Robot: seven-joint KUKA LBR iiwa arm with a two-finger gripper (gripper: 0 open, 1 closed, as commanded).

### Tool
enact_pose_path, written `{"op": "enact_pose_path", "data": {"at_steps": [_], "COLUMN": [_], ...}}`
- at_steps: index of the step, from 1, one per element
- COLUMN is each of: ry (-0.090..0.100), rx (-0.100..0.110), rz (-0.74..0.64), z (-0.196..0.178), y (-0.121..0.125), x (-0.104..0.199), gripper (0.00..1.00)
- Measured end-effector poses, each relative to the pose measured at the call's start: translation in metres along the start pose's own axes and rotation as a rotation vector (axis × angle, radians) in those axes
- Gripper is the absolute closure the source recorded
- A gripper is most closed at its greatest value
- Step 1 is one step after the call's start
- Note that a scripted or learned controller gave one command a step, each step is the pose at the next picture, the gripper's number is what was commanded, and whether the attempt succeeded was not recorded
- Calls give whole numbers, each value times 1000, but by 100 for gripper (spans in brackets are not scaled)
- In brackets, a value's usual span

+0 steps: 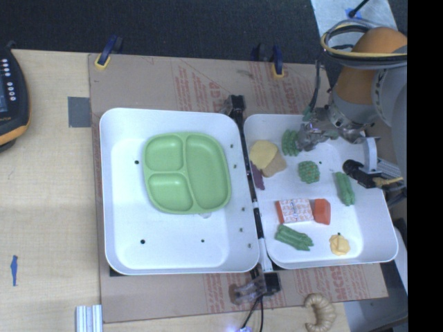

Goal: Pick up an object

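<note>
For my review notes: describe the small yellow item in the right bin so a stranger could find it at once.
Start at the right bin and go to its near right corner. The small yellow item lies there, below the red-and-white box. It is far smaller than the yellow piece near the divider.

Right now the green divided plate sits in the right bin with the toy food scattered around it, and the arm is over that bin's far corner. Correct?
Not quite. The camera view shows the green divided plate alone in the left bin; the toy food lies in the right bin, where the gripper sits over the far corner.
</note>
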State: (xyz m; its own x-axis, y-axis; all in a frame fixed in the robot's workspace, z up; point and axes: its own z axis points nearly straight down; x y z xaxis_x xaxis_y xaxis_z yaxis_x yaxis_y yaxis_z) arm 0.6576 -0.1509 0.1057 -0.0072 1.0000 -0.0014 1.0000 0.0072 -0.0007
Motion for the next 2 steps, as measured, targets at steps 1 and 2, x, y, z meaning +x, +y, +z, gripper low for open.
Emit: {"op": "enact_pose_path", "data": {"at_steps": [1,2], "ry": [0,0], "rx": [-3,1], "rz": [6,5], "z": [-61,-57], "y": [-23,-23], "x": [-6,-6], "gripper": [100,0]}}
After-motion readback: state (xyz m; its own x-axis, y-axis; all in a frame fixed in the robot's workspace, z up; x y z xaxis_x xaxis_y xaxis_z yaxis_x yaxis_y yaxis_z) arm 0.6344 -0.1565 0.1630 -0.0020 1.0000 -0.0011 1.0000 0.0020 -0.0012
